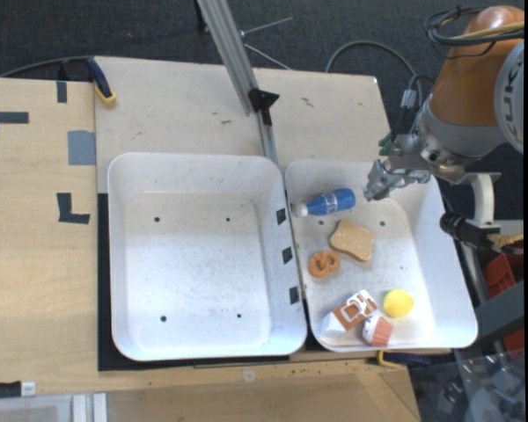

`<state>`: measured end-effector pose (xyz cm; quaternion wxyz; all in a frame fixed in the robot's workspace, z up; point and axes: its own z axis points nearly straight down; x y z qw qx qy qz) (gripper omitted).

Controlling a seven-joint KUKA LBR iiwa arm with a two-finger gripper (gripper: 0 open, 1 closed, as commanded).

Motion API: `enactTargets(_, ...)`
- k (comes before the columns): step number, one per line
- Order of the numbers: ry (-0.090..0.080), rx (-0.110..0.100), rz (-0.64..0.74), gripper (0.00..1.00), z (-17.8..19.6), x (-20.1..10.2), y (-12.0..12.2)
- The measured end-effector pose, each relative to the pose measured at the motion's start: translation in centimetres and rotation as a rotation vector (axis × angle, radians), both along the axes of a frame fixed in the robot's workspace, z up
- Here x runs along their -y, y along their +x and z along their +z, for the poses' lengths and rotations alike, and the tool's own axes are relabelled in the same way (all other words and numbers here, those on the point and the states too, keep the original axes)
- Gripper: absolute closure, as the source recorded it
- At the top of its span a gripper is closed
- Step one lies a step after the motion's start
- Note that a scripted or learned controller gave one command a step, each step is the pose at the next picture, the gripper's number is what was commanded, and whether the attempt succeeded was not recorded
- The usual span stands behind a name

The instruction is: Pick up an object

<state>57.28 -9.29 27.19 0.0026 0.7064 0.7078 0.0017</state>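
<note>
**Gripper poised over the right bin, beside the bottle**

Nearest the camera, a carton [355, 309], cup [377, 330] and yellow ball [399, 302] are crowding the right bin [451, 281]; beyond them are lying a pretzel [324, 264] and bread slice [352, 240]. Farthest is the bottle [327, 203], its long axis running across the bin, cap pointing left. The gripper [380, 185] is hovering just right of it; whether it is released or clenched cannot be told. A good grasp likely means closing across the bottle's axis.
</note>
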Motion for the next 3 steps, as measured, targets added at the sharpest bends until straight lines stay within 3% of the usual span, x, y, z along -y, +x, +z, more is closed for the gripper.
enactTargets(2, 0.002, -0.008, 0.003, 1.00, -2.7, -8.0, 4.4)
enactTargets(3, 0.003, -0.006, 0.005, 1.00, -2.3, -13.2, 6.0)
